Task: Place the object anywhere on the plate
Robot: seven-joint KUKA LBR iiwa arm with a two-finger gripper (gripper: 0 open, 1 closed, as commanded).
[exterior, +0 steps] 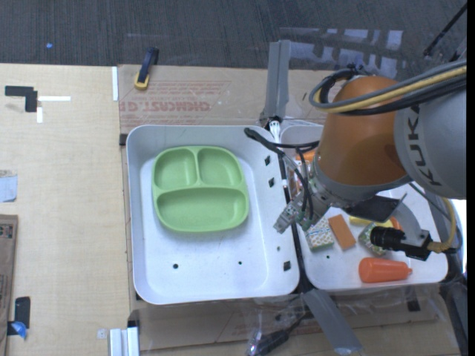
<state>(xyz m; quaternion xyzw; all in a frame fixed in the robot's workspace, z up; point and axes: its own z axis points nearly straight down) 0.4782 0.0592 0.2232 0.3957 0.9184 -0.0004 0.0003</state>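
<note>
A: Camera view: what is held in each bin?

B: In the left bin (141, 221) a green divided plate (199, 188) is seen, nothing resting on it. In the right bin (438, 269) an orange carrot-like object (384, 270), an orange block (341, 232) and a speckled block (320, 236) are seen.

A: And the gripper (291, 217)?

B: It is positioned over the divide between the bins; its state cannot be told.

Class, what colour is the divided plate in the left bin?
Light green plate, seen in the camera view.
</note>
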